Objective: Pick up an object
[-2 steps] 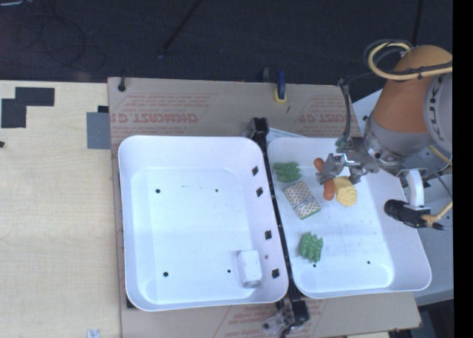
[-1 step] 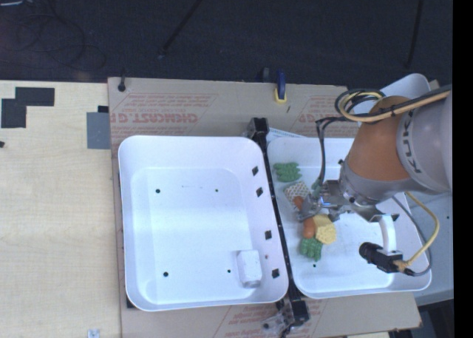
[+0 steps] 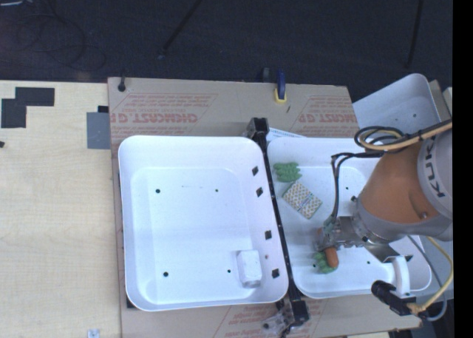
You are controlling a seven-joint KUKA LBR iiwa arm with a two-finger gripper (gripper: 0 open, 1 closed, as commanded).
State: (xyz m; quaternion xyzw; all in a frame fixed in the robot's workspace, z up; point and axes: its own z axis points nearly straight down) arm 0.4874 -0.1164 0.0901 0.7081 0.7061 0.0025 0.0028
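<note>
My gripper (image 3: pixel 327 244) reaches down into the right bin (image 3: pixel 310 288), under the orange wrist band. Its tip sits right over a small orange and green object (image 3: pixel 328 259), perhaps a toy carrot, near the bin's front. Farther back in the same bin lie a checkered flat packet (image 3: pixel 301 199) and a green leafy piece (image 3: pixel 286 172). A small white block (image 3: pixel 249 266) rests in the left bin (image 3: pixel 148 174), near its front right corner.
A black divider with clips (image 3: pixel 270 211) runs between the two bins. Both bins sit on a brown cardboard sheet (image 3: pixel 192 111). Cables loop around the arm at the right. A light wooden table surface (image 3: pixel 52 218) extends to the left.
</note>
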